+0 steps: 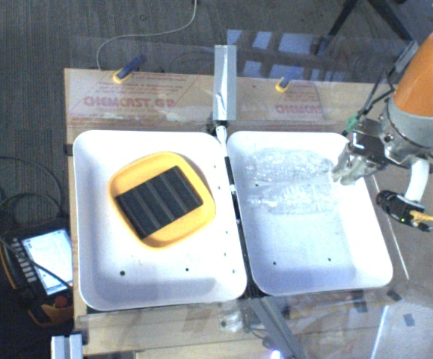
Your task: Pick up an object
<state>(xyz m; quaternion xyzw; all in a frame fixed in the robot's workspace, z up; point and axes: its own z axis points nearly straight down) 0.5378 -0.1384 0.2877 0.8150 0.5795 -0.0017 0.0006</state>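
Hanging at the right side of the frame, my gripper (pixel 348 169) sits over the upper right rim of the right bin (pixel 366 268). Whether it is spread or pressed together I cannot tell; it blurs pale against the white wall there. Nothing shows between its tips.

Just to the left of my gripper, inside the right bin, lies a clear crinkled plastic piece (pixel 291 176), stretched across the upper half of the bin floor and hard to pick out against the white. My tips are near its right end, though I cannot tell if they touch it.

Behind the gripper my grey wrist rises toward the orange band (pixel 419 84) at the upper right corner of the frame.

Farther left, in the left bin (pixel 96 275), rests a yellow rounded tray-like object (pixel 201 214) with a black ribbed panel (pixel 161 199) set in its top, tilted slightly, lying in the middle of that bin and well apart from me.
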